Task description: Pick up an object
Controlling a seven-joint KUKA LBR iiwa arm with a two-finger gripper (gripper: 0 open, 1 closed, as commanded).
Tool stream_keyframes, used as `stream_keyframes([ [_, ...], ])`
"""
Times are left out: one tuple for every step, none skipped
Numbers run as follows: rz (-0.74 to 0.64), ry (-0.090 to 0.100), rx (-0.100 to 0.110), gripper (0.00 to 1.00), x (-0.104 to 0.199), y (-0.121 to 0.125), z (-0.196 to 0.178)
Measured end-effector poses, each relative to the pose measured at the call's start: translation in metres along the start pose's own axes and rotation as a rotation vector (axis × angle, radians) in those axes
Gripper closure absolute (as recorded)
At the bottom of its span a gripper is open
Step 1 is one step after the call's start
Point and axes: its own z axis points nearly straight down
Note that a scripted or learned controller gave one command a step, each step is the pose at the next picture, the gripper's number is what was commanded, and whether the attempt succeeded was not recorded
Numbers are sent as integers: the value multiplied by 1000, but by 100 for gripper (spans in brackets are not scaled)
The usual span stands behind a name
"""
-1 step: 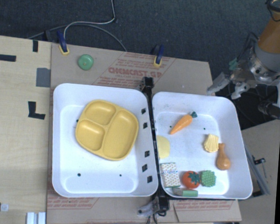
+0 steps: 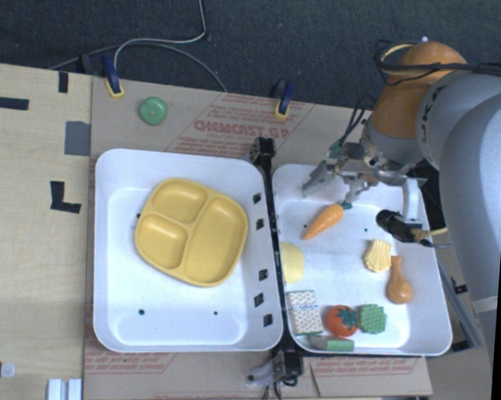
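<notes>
Front rim: we see a green stick (image 2: 332, 343) lying along the near edge of the right bin (image 2: 429, 338).
Near corner: a tomato (image 2: 340, 320) sits touching a green broccoli piece (image 2: 371, 318), with a patterned packet (image 2: 302, 310) just to their left.
Right side: we find a brown drumstick (image 2: 398, 281) and, just above it, a ridged yellow piece (image 2: 378, 256).
Divider side: a pale yellow round thing (image 2: 290, 263) rests against the right bin's left wall.
Left bin: we see a yellow sectioned plate (image 2: 191, 231) lying tilted in the left bin (image 2: 112, 313).
Carrot: it (image 2: 324, 220) lies slantwise in the far part of the right bin, leafy end up toward the claw.
Claw: the gripper (image 2: 333, 185) hangs over the far edge of the right bin, fingers spread wide, nothing between them; one fingertip stands just beside the carrot's top.
Arm: grey with an orange band (image 2: 410, 91), reaching in from the right.
Far bench: a green knob (image 2: 153, 110) sits on the cardboard (image 2: 222, 124) beyond the left bin.
</notes>
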Motion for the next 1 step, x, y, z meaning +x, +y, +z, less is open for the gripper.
stream_keyframes([
  [0,-10,-28,0,10,-16,39],
])
